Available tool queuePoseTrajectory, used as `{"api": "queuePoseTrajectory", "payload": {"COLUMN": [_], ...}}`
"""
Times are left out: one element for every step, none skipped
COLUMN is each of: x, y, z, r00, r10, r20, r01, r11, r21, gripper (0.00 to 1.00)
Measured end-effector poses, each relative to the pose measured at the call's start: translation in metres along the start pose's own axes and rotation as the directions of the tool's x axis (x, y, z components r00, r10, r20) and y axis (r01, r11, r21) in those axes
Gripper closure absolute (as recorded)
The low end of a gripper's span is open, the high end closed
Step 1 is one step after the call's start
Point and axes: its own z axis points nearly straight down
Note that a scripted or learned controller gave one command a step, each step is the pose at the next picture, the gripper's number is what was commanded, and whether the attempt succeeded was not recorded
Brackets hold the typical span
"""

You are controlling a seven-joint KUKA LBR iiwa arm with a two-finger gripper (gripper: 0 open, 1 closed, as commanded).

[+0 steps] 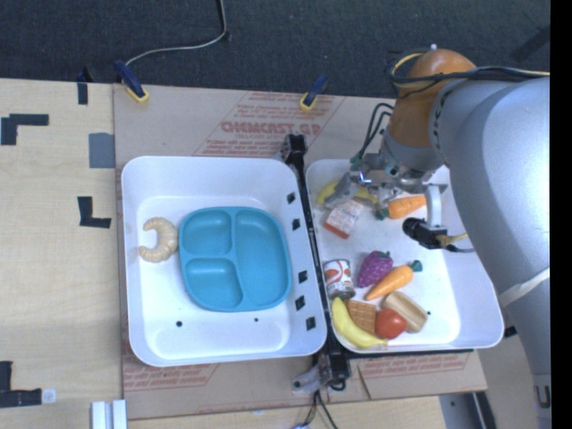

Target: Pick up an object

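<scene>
I saw the gripper (374, 179) low in the right bin (465, 315), over a small carton (343, 217); whether it was clenched I could not tell. The arm (500, 168) hid that bin's far corner. Near the carton, a carrot (407, 206) lay half covered.

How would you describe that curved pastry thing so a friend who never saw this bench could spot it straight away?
Look at the left white bin, the one holding the blue divided plate. Just off the plate's left edge, on the bin floor, lies the croissant. It is a tan crescent curling open toward the left, and it lies apart from the toy foods, which crowd the right bin.
</scene>
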Motion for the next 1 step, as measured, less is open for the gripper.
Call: {"api": "queuePoseTrajectory", "payload": {"x": [0.0015], "y": [-0.0006], "z": [-0.0013], "r00": [1.000], "r10": [0.002], "r20": [0.004], "r01": [-0.002], "r11": [1.000], "r21": [-0.001], "gripper": [0.00]}}
